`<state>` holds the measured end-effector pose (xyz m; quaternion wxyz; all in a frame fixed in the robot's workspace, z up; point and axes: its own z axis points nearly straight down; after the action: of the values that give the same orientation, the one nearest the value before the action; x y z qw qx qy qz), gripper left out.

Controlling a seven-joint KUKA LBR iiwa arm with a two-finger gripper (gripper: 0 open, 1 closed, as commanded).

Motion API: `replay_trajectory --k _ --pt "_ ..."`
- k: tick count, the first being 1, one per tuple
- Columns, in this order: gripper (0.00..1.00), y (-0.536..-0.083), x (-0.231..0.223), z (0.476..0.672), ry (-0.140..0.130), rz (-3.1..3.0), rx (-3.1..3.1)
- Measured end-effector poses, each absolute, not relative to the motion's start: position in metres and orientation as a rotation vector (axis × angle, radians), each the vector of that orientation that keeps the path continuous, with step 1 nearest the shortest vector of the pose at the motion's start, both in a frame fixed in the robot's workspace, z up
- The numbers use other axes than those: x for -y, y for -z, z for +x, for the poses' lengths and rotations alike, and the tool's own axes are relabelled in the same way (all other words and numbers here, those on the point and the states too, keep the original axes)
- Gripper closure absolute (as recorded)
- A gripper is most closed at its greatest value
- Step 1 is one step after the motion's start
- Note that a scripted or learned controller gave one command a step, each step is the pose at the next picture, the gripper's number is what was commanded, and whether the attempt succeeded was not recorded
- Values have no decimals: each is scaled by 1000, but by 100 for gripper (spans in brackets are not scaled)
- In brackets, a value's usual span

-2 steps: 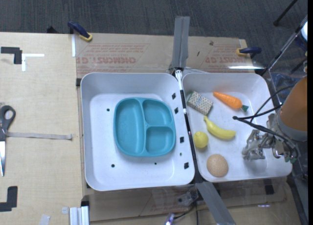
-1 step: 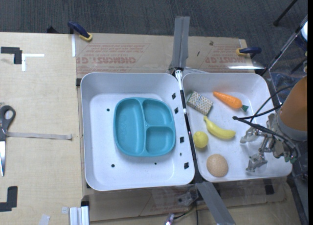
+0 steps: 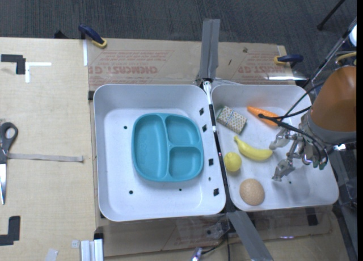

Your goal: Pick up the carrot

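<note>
Two shallow white bins are seen side by side on the table (image 3: 45, 118). The left bin (image 3: 108, 140) holds a teal divided plate (image 3: 168, 147), lying flat near its middle.

In the right bin (image 3: 317, 192) five items are noted. The carrot (image 3: 262, 113) lies at the far side of the bin, slanted, its near end partly crossed by a dark cable. A patterned sponge block (image 3: 231, 118) sits just left of the carrot, apart from it. A banana (image 3: 252, 150) lies near the bin's middle, a lemon (image 3: 232, 161) just beside its left end. A tan egg-shaped item (image 3: 252, 192) rests at the near side.

The claw (image 3: 282, 158) is positioned low over the right bin, right of the banana and well short of the carrot. Its fingers are seen spread apart, with nothing between them. The orange band of the arm (image 3: 334, 104) is seen at the right.

Scissors (image 3: 5, 152) lie at the table's left edge; two clamps (image 3: 92, 35) grip the far cardboard.
</note>
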<state>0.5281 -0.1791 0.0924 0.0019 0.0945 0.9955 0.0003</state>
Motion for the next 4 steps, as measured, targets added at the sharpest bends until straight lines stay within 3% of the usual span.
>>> replay_trajectory --k 1,2,3,4 --pt "0 -93 201 602 0 473 -3100" --pt "0 -91 193 640 6 691 -3088" --pt "0 -150 221 652 -1 1051 -2955" --pt "0 -89 214 651 -10 1039 -2978"
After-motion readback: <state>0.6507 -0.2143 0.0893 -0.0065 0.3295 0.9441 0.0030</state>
